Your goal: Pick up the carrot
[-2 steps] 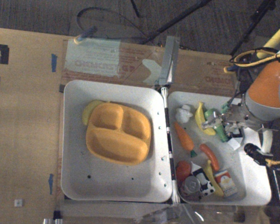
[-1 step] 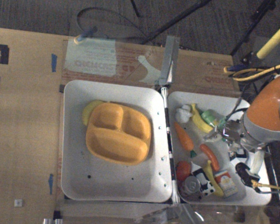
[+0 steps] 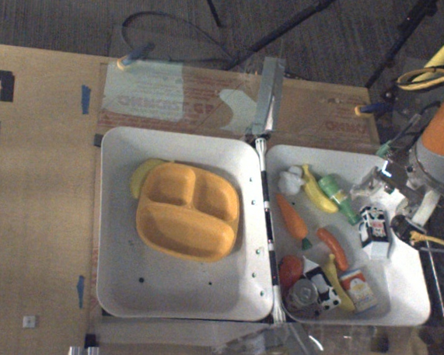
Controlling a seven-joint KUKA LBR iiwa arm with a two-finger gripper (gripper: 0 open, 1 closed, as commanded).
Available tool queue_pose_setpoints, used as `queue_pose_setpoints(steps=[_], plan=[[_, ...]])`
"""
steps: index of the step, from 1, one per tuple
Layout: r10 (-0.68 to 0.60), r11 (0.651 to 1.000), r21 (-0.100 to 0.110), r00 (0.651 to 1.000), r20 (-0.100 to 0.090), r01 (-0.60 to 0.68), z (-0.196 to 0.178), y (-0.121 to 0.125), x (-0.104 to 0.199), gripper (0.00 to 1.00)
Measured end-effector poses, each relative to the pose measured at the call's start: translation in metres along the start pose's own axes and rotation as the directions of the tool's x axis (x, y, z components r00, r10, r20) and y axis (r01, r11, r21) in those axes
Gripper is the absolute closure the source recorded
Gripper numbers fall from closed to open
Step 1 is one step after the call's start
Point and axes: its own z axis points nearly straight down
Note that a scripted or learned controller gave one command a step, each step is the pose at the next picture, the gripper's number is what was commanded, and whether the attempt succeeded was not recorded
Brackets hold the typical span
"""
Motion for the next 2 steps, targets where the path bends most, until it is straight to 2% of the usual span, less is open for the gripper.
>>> queue_pose_setpoints(steps=[1, 2], plan=[[0.1, 0.995, 0.01, 0.995, -0.006, -0.1, 0.007, -0.023, -0.036, 0.0], [0.382, 0.924, 0.001, 0.924, 0.001, -0.382, -0.059, -0.028, -0.039, 0.0]])
